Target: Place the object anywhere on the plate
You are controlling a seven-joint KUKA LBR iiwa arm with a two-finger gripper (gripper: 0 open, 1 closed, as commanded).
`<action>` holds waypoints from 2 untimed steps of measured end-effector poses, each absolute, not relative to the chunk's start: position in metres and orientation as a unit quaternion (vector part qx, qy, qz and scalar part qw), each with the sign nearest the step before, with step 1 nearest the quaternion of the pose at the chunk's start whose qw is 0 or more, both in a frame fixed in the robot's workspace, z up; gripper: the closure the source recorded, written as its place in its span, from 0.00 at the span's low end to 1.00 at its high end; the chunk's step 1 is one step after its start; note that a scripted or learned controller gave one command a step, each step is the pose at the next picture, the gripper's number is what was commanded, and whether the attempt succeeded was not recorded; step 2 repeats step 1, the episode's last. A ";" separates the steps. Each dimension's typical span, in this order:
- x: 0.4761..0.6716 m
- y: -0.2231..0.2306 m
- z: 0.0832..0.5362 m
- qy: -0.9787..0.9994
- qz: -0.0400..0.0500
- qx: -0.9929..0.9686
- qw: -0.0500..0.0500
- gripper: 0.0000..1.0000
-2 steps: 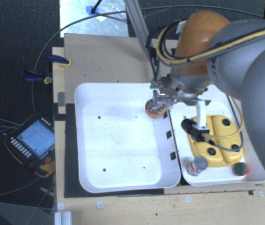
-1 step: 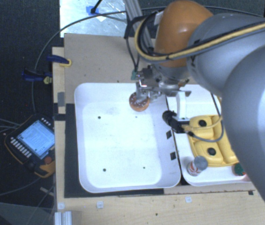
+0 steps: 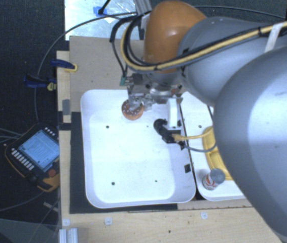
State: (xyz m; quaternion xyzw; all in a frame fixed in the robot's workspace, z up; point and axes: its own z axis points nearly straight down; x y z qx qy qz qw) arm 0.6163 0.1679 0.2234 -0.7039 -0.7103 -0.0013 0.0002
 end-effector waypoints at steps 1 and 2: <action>0.616 0.165 0.224 -0.709 -0.001 -0.705 0.000 0.00; 0.616 0.165 0.224 -0.709 -0.001 -0.705 0.000 0.00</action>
